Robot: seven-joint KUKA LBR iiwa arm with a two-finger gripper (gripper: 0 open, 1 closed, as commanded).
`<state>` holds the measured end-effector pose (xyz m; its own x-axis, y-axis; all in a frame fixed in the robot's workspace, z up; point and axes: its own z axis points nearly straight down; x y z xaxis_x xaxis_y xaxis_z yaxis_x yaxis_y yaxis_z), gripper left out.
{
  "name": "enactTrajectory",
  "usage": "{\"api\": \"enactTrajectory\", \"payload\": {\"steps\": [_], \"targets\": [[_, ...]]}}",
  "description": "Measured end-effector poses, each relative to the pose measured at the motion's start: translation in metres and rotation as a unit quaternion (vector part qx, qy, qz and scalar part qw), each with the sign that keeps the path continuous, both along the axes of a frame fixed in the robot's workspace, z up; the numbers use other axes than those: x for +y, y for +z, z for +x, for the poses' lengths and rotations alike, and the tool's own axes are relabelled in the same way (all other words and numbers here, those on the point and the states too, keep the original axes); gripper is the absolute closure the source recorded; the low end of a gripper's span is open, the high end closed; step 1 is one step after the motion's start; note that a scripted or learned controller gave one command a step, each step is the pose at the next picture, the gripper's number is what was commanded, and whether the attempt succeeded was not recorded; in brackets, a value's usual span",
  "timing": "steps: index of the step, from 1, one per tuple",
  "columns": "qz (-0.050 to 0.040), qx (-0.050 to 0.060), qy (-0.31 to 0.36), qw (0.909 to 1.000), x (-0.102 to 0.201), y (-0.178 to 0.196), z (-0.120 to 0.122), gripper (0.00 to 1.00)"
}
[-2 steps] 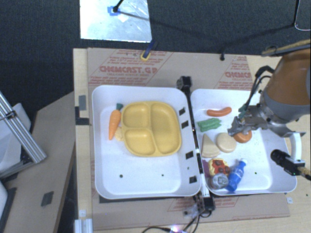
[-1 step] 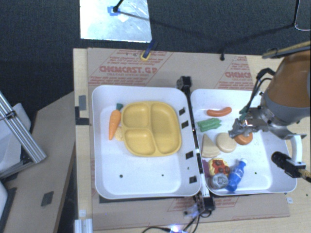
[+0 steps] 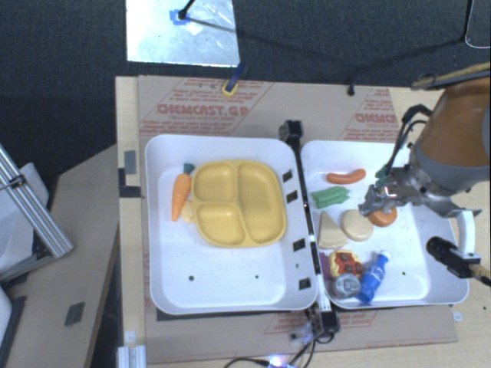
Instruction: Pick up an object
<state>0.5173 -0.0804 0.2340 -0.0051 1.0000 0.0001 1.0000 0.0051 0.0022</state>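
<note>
My gripper (image 3: 381, 200) hangs low over the middle of the right bin (image 3: 418, 278), right above an orange round object (image 3: 384, 217) that its metal head partly hides. A cream round piece (image 3: 356, 226) lies just left of it, touching a pale wedge (image 3: 330, 231). A red sausage (image 3: 346, 177) and a green pea pod (image 3: 331, 198) lie further up-left. A blue bottle (image 3: 374, 276) and a red-yellow item (image 3: 347, 264) sit near the front. Nothing is seen between the fingers.
The left bin (image 3: 165, 228) holds a yellow divided plate (image 3: 234, 203) and a carrot (image 3: 179, 195). A black divider (image 3: 301, 205) runs between the bins. A black-tipped part of the arm (image 3: 453, 256) reaches over the right bin's right side.
</note>
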Motion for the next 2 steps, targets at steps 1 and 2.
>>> {"api": "enactTrajectory", "payload": {"steps": [1, 2], "targets": [[0.0, 0.0, 0.0, 1.0, 0.0, 0.0, 0.0, 1.0], [-0.0003, 0.001, -0.002, 1.0, -0.007, -0.016, -0.003, 1.0]]}}
